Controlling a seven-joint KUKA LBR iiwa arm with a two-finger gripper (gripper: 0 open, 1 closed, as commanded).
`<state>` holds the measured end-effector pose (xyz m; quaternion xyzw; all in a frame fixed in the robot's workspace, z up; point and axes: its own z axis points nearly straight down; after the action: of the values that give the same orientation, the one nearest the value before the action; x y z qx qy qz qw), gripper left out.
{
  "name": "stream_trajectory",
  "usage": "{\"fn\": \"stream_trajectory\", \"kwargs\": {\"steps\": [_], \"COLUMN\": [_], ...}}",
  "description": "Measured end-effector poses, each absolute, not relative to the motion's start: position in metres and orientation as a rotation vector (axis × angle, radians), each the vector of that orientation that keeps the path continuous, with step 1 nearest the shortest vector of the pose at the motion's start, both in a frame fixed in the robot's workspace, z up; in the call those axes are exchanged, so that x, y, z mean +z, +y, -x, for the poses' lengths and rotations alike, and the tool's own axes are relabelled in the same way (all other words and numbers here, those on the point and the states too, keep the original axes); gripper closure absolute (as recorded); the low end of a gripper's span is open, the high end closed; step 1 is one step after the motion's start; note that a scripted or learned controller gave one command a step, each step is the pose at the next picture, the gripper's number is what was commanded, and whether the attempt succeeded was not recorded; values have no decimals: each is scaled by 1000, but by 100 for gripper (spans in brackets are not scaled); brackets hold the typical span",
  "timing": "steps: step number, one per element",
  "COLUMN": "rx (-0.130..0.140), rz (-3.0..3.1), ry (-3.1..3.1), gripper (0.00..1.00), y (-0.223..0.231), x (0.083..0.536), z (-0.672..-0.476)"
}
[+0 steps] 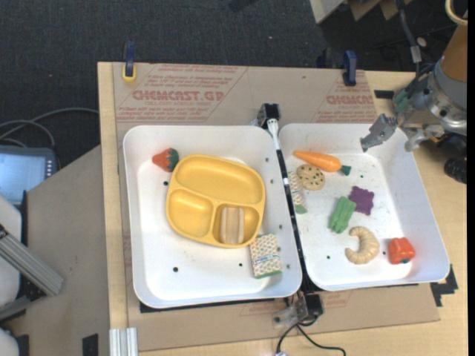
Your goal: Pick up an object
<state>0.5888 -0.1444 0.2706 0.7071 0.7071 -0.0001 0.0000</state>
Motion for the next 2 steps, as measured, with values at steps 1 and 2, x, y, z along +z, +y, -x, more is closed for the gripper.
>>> {"fn": "stream_trajectory", "kwargs": {"steps": [1,2], "rx": [-5,3], "rz": [-2223,-2219], "ry": [2221,2214], "gripper": [0,100], "y": [-163,-163], "x": [81,99], "z": [-581,-584]}}
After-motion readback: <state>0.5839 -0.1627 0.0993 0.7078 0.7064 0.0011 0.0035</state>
